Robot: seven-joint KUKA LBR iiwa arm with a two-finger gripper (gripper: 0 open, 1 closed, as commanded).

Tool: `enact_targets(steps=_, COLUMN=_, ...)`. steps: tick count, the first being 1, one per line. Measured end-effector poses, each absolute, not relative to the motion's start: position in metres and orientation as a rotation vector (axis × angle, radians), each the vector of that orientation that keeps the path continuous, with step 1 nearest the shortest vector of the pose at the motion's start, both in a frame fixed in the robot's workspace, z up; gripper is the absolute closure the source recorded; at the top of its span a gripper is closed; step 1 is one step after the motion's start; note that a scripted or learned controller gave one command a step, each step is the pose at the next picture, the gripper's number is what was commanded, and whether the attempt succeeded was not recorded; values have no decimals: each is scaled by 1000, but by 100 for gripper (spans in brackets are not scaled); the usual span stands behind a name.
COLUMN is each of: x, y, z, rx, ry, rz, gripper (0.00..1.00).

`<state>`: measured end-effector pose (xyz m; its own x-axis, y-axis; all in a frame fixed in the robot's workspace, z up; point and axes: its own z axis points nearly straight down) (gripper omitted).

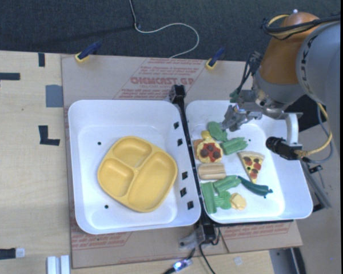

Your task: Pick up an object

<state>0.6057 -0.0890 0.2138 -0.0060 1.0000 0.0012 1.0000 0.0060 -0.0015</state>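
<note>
In the camera view, two white bins sit side by side on a cardboard sheet. The left bin in the middle of the frame holds a yellow divided plate lying flat. The right bin holds a cluster of toy food along its left half: a green leafy piece at the top, a round pizza below it, a green pickle just beside that, a pizza slice toward the middle, a hot dog, a dark green pepper, a cactus-like green piece and a small yellow piece near the lower edge.

The arm comes in from the upper right, and its gripper hangs over the upper part of the right bin, just above and beside the green leafy piece. The gripper is too blurred and dark to judge, so whether it is spread or closed I cannot tell, and nothing is visibly caught in it.

By my reading the pick is not yet done: every toy lies on the bin floor. The descent, the grasp and the lift are all left, with the leafy piece the likely target.
</note>
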Motion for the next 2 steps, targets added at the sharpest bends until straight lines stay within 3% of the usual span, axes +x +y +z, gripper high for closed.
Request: enact_targets(steps=2, x=654, y=12, z=214, rx=-2214, ry=-2227, rz=0, gripper=100)
